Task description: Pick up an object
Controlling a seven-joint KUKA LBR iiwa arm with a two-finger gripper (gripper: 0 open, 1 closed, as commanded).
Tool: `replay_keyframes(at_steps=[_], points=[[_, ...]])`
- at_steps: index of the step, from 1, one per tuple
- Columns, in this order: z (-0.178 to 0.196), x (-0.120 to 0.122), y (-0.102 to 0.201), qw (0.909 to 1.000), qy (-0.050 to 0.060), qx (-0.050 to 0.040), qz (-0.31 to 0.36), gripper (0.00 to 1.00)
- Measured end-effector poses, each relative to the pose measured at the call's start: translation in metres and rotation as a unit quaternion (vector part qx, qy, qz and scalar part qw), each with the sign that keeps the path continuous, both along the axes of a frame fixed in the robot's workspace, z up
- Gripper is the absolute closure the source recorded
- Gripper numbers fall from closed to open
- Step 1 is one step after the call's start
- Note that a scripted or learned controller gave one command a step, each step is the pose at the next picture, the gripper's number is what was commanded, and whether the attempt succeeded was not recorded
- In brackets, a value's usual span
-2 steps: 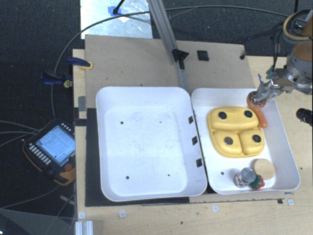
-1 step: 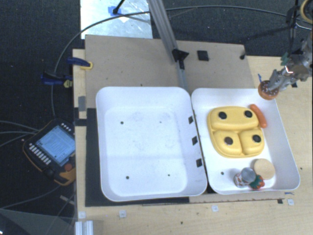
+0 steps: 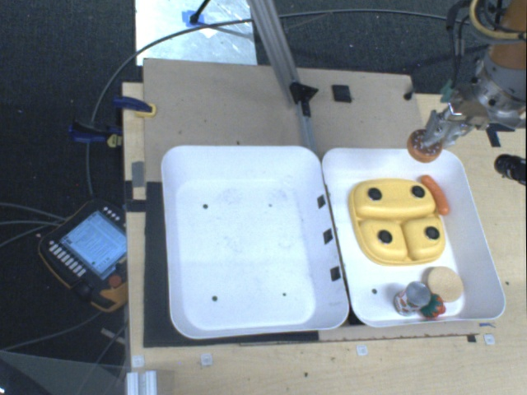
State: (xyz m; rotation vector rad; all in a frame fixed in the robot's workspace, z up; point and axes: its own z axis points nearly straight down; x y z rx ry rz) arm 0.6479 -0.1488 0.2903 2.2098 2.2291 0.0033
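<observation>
Arm: grey w/ orange band point(image 3: 496, 21), comes in at top right, wrist above the far right corner of the right bin point(image 3: 486, 257).
Claw point(image 3: 434, 135): over the far rim of the right bin, pinching a small round brownish piece point(image 3: 422, 144) w/ an orange edge, lifted above the rim.
Right bin contents: big yellow tray-like toy point(image 3: 397, 220) w/ three lobes, each w/ black dots, lying mid-bin.
Sausage point(image 3: 434, 194): small, orange-red, touching the yellow toy's far right edge.
Near corner: tan round disc point(image 3: 445, 282); just beside it a small cluster point(image 3: 417, 300) of grey, red, green bits, too small to tell apart.
Left bin point(image 3: 177, 220): white, beside the right bin, joined along the middle by black clips point(image 3: 328, 235).
Bench: tan board point(image 3: 362, 113) under both bins; handheld screen unit point(image 3: 89, 249) w/ cables off to the left on dark floor.
</observation>
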Motion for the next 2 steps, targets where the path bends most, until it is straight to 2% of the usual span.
replay_keyframes(at_steps=[2], points=[[0.001,0.016,0.108,1.0,0.0,0.001,0.001,1.0]])
